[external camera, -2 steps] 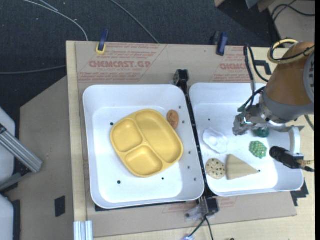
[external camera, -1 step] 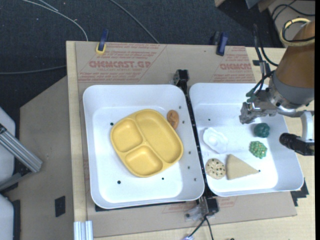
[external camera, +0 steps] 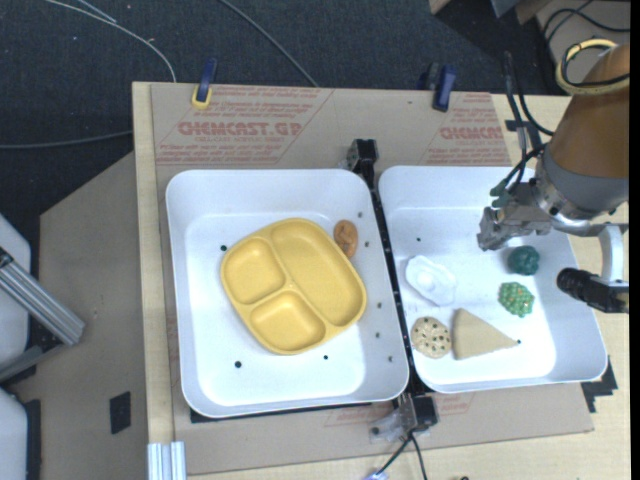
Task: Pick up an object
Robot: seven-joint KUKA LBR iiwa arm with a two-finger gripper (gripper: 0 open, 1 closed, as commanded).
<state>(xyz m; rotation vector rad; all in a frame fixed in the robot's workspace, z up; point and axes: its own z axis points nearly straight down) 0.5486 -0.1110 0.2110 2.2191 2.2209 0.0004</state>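
Item: your tool (external camera: 497, 230), finger spread impossible to tell, nothing visibly held. Dark green ball (external camera: 523, 260) just beside and below it, nearest candidate; cookie (external camera: 431, 336) lies farther off.

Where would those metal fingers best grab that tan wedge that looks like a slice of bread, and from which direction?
Probably across the wide end of the tan wedge, coming straight down from above. It lies flat in the right bin, so its top is exposed, and its straight sides give the gripper flat faces. The cookie sits close beside that wide end, leaving little room there.
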